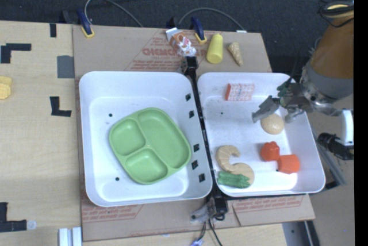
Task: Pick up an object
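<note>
2 fingers of gripper (pixel 280 110) splay over egg (pixel 272 124), near bin rim (pixel 303 118).

We see the bench (pixel 34 141) carrying a cardboard sheet (pixel 155 49), with two white bins on it: the left bin (pixel 92 124) at nine o'clock, the right bin (pixel 305 141) at three. At twelve lie a yellow bottle (pixel 215 48) and a cone (pixel 236 53).

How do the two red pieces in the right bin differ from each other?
The red piece nearer the bin's middle looks rounded and deeper red; the orange-red piece beside it looks blockier and lighter. The first sits farther from the right bin's front rim, the second closer to it. Both are small and lie side by side, apparently touching.
</note>
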{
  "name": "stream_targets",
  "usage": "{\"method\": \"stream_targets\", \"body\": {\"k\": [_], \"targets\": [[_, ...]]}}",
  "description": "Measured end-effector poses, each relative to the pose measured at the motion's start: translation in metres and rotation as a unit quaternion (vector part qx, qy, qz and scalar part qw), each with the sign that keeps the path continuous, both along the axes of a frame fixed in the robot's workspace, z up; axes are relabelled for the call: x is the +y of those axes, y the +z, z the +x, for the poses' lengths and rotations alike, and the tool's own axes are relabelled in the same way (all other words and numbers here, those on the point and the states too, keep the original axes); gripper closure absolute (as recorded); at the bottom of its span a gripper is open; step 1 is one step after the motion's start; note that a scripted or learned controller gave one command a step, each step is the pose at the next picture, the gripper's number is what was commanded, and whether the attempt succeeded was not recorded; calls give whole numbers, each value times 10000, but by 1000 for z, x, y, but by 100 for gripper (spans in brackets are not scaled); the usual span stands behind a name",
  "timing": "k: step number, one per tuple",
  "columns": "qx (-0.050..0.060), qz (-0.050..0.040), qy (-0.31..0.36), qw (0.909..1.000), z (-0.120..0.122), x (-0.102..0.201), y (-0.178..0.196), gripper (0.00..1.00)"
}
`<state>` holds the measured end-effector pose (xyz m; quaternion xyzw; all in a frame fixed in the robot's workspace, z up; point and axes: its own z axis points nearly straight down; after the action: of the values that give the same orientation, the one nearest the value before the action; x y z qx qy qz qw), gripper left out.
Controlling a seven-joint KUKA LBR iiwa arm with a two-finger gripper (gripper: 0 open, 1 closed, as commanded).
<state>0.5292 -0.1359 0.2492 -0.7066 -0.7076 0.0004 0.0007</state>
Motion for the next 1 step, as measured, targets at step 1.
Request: {"method": "stream_targets", "body": {"k": [1], "targets": [[9,-5,-11,10000,2,-60,-53,0]]}}
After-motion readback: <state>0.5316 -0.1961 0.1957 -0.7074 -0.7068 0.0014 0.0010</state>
